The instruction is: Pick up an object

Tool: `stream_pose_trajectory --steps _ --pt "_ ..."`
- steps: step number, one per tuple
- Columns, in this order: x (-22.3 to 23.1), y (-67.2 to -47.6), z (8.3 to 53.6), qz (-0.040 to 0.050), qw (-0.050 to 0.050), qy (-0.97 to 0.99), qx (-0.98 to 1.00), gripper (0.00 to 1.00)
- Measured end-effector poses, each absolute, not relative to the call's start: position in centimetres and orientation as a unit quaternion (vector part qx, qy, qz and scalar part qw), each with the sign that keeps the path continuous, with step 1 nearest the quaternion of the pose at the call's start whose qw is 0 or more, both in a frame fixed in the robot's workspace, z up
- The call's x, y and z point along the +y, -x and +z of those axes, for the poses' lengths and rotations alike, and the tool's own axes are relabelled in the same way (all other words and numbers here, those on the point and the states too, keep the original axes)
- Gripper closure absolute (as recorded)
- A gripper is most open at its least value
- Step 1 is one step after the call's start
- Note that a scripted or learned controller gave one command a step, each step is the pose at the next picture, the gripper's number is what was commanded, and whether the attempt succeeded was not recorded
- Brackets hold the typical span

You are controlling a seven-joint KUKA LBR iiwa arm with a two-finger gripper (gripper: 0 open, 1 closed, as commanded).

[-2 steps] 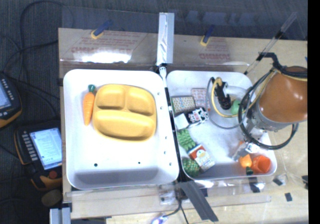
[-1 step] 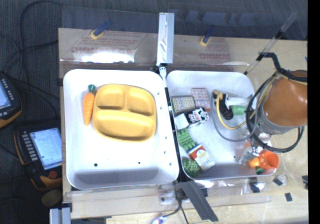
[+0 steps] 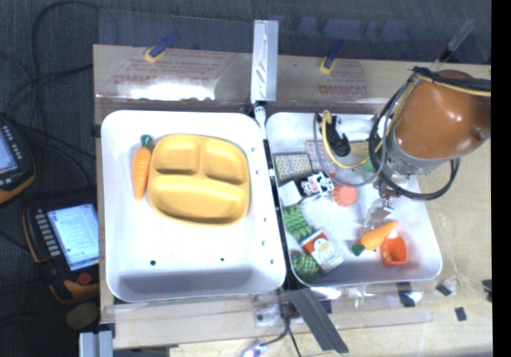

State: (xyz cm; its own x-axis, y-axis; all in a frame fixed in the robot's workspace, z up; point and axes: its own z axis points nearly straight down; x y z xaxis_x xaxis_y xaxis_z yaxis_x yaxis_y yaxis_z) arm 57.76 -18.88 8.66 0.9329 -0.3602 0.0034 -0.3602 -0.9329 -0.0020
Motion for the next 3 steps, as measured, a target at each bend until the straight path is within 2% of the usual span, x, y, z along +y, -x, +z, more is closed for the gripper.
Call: stream_pose_trajectory --steps 1,2,3 --pt "-20.5 -52.0 9.6 -0.0241 0.015 0.987 0.156 0.0" --pt "-21.8 -61.5 8.5 -0.0015 0.004 0.991 0.135 0.0" --pt "-22.0 -51.1 8.8 -0.0006 0.001 0.993 0.116 0.0"
